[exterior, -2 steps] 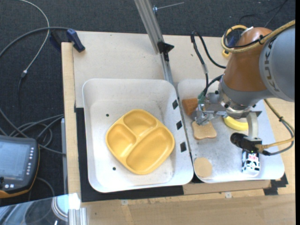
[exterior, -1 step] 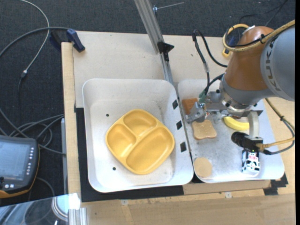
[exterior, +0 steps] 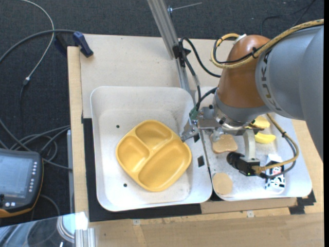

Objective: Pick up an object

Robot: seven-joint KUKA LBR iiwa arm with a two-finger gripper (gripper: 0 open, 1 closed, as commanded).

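The grey arm [exterior: 290,76] reaches in from the right and hangs low over the wall between the two bins; its gripper [exterior: 191,131] sits just at the upper right rim of the yellow divided plate [exterior: 153,155], mostly hidden beneath the wrist, so I cannot tell how far open it is or whether it has hold of anything. The plate lies flat in the middle of the left bin [exterior: 103,138]; in the right bin [exterior: 302,184] lie a tan bread-shaped slice [exterior: 224,144], a round tan disc [exterior: 222,183], a yellow piece [exterior: 264,137] and a small black-and-white item [exterior: 276,181].
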